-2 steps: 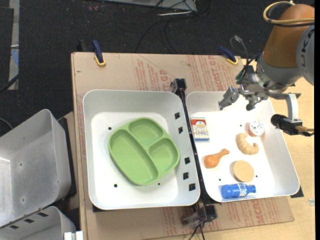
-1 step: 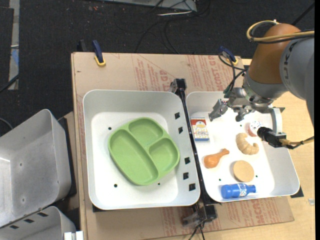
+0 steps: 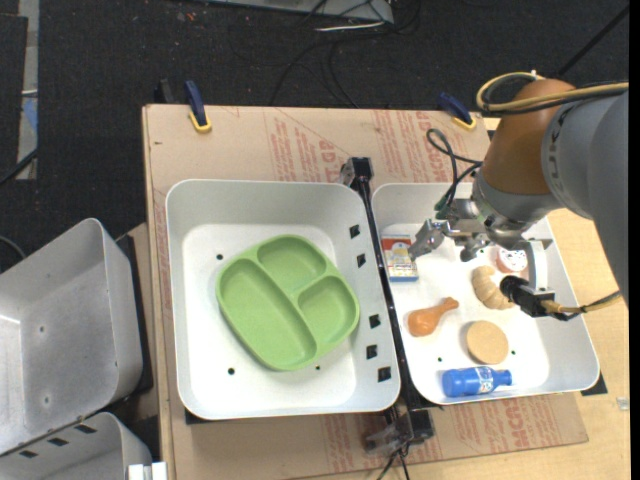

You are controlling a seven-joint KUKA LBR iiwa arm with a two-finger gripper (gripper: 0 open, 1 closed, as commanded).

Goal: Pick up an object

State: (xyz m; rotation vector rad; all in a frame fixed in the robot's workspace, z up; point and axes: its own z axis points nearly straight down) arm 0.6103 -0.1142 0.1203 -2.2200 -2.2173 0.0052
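The pincer (image 3: 470,230) hangs above the right bin (image 3: 570,363), seemingly lining up a grab; I cannot tell its grip state.

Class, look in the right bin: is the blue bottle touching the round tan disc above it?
Apart. The camera view shows a strip of white bin floor between the blue bottle and the round tan disc.

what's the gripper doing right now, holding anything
Gripper: over the right bin, above the croissant; whether it is open, closed or holding anything cannot be told.
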